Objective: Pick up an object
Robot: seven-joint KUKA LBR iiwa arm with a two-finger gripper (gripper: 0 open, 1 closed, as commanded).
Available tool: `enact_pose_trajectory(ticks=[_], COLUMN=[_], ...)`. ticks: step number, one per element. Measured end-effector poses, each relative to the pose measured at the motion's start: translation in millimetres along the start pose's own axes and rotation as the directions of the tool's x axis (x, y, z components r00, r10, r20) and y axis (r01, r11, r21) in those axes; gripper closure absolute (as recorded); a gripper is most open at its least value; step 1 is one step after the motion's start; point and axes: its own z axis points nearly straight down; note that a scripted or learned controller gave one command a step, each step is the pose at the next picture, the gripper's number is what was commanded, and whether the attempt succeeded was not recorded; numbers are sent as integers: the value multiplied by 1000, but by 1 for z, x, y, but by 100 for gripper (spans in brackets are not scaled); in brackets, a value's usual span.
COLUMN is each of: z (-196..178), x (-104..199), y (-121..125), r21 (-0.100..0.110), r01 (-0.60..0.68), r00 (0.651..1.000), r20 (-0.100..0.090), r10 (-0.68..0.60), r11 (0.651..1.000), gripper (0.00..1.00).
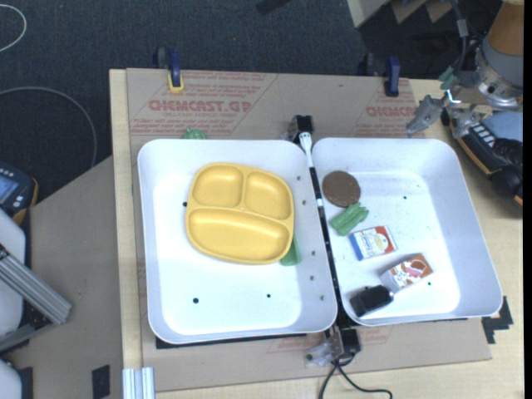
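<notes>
The right bin [465, 223] holds a brown round disc [341, 188], a green pod-like piece [348, 218], a small blue and white packet [371, 242], a red and white packet [406, 272] and a black block [371, 299] at its near edge. My gripper [432, 111] hangs beyond the right bin's far right corner, off the bin and well away from all of these. Nothing shows in its grasp.
The left bin [166, 248] carries a yellow divided plate [241, 213] with a green item [290, 254] tucked under its right rim. A green scrap [194, 134] lies behind that bin. Clamps [174, 69] hold the board's far edge. Dark equipment [499, 152] sits right of the bins.
</notes>
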Motion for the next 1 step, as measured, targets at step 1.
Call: enact_pose_trajectory(ticks=[1], z=[-91], x=[30], y=[-24], r21=[-8], r01=[3], r00=[1000], r20=[1], r10=[-3], r11=[1000], gripper=[0])
